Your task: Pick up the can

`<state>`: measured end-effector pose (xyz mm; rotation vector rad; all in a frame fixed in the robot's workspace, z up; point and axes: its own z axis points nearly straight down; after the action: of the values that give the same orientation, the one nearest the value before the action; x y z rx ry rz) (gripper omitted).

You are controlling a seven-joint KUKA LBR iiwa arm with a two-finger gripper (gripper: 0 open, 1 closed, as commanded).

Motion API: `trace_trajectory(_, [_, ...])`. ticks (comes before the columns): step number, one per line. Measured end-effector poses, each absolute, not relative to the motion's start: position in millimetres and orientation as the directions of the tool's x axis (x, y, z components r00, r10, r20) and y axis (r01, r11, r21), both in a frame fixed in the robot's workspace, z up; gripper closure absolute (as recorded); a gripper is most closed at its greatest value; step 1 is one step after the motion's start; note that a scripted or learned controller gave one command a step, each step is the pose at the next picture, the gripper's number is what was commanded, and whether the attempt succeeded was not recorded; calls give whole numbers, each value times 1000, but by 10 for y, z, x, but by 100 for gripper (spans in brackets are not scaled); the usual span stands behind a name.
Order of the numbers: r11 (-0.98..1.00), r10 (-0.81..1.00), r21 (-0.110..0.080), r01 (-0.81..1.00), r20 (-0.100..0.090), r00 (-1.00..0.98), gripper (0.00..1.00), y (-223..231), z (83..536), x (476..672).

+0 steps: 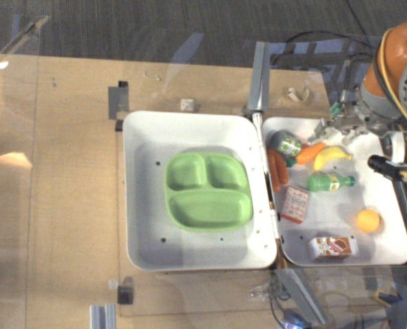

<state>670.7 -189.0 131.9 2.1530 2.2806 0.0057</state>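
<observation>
The can (286,144) lies on its side in the right bin's far left corner, dark with a green and red label. A carrot (312,153) touches its right end. My gripper (341,129) hangs over the far part of the right bin, just beyond a banana (331,156) and to the right of the can. It is open with nothing between its fingers.
The right bin (395,256) also holds a red sausage (277,169), a green bottle (330,181), a red packet (295,204), an orange (368,221) and a small carton (334,247). A green divided plate (208,189) sits in the left bin (142,184).
</observation>
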Motion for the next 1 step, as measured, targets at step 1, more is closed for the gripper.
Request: trace_trajectory(1, [250, 968, 7, 968, -3, -250, 0, -1323, 1692, 6709])
